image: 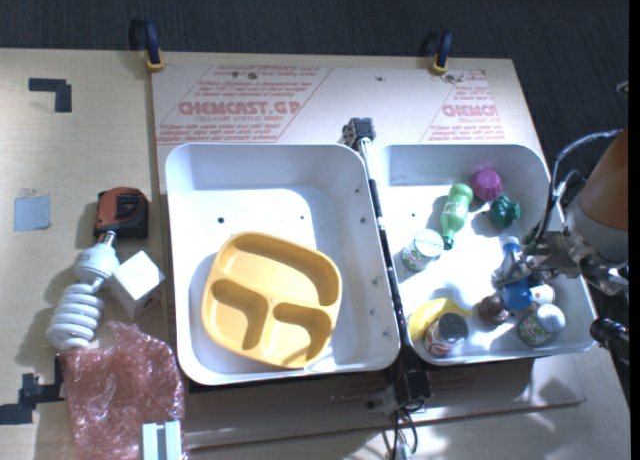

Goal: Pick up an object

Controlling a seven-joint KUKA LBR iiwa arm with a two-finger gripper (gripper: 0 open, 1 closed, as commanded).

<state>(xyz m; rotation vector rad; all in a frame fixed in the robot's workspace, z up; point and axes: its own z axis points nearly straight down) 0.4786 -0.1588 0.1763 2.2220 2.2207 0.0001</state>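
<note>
Objects crowd the right bin's (400, 163) five o'clock corner, gripper (520, 270) low over a blue item (517, 296) beside the brown one (491, 309), its grip unreadable from here, so it may nudge neighbours, green bottle (455, 210) farther at twelve.

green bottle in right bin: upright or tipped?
Tipped. The green bottle lies on its side on the right bin's floor.

Robot lab, clamped bench board (330, 98), white bins (190, 188)
</note>
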